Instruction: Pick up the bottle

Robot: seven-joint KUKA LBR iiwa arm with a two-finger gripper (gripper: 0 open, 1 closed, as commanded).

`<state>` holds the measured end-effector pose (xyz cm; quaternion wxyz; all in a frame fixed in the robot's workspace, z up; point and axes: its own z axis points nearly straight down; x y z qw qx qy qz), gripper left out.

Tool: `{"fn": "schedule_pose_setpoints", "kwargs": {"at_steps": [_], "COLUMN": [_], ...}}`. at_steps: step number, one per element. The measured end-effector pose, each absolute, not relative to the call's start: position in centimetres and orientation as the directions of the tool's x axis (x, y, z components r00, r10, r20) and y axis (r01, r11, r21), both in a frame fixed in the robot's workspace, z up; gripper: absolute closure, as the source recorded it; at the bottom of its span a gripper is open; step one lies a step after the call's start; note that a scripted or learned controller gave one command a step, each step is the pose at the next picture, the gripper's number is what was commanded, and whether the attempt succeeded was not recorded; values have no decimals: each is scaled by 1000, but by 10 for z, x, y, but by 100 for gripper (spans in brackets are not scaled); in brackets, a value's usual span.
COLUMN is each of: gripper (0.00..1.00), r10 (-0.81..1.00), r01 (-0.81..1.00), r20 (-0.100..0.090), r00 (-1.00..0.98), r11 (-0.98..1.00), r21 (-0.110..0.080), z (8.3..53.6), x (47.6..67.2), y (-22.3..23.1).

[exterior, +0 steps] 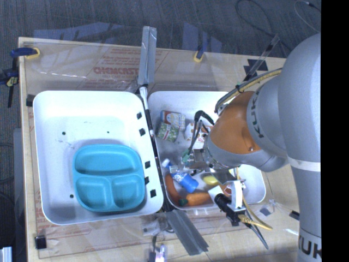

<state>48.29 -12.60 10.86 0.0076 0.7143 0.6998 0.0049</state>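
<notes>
Overhead, one blue tray point(109, 177), two bins point(49, 119).

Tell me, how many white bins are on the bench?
2: the left bin holds a blue tray; the right bin lies partly under the arm.

Grey arm point(283, 124) bent low, wrist down

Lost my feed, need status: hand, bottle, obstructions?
Hand low in right bin, fingers unreadable. Bottle lying beside it, not seen gripped. Carrot and packet crowd it.
</notes>
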Motion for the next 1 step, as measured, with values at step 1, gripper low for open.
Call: {"fn": "schedule_pose_setpoints", "kwargs": {"at_steps": [1], "gripper": [100], "r10": [963], "r01": [963], "r20": [1], "r00": [270], "r11": [-270], "r21": [-3], "z": [191], "x": [477], "y": [-84]}}
